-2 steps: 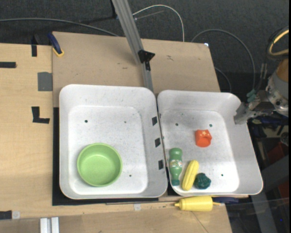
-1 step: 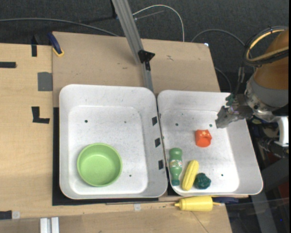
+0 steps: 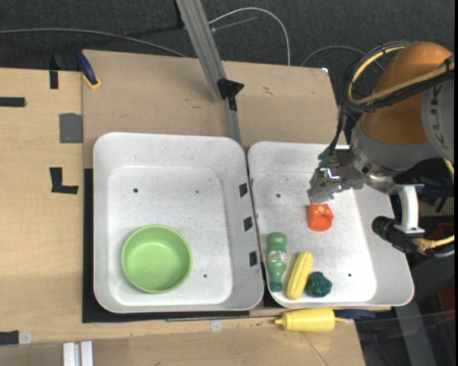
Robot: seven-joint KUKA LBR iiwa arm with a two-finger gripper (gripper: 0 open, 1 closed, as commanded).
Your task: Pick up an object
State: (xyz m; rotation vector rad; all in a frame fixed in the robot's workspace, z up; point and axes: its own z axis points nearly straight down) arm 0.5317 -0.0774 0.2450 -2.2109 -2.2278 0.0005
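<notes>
An orange-red block [image 3: 320,216] lies in the middle of the right bin [image 3: 382,280]. My gripper [image 3: 320,190] hangs just above its far edge, reaching in from the right; nothing shows between the fingers. Near the bin's front wall lie a green bottle [image 3: 276,255], a yellow corn-like piece [image 3: 298,274] and a dark green lump [image 3: 318,284], close together. A light green bowl [image 3: 156,258] sits in the front left of the left bin [image 3: 168,147].
A yellow bottle-shaped object [image 3: 309,320] lies on the bench just outside the right bin's front edge. A grey pole [image 3: 202,33] slants over the back of the bench. Cables loop behind the right bin.
</notes>
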